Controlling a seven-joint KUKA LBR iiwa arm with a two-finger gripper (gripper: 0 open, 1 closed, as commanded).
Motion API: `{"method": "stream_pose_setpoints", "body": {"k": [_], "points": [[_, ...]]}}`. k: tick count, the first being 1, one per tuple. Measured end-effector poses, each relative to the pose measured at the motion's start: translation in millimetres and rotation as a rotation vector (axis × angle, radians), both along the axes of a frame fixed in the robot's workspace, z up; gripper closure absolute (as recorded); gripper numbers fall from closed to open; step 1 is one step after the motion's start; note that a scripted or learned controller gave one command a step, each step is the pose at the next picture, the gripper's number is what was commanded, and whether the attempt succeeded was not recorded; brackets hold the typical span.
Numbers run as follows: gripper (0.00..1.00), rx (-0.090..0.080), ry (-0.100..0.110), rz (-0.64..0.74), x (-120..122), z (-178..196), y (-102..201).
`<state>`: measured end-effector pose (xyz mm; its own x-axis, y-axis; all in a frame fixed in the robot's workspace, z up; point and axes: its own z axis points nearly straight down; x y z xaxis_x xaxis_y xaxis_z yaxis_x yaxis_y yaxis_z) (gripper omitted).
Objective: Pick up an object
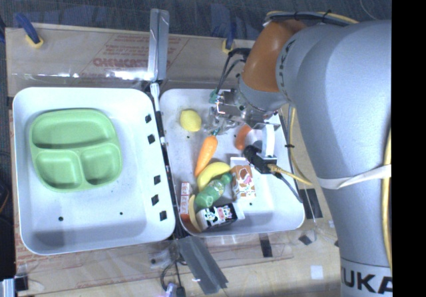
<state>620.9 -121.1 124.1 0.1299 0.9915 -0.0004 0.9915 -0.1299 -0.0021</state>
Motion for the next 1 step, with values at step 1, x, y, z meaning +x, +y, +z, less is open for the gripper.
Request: {"method": "stream_pose_setpoints", "body": {"k": [1], "points": [[1.00, 0.001, -0.001, -0.070, 21.2, 90.0, 62.3]]}}
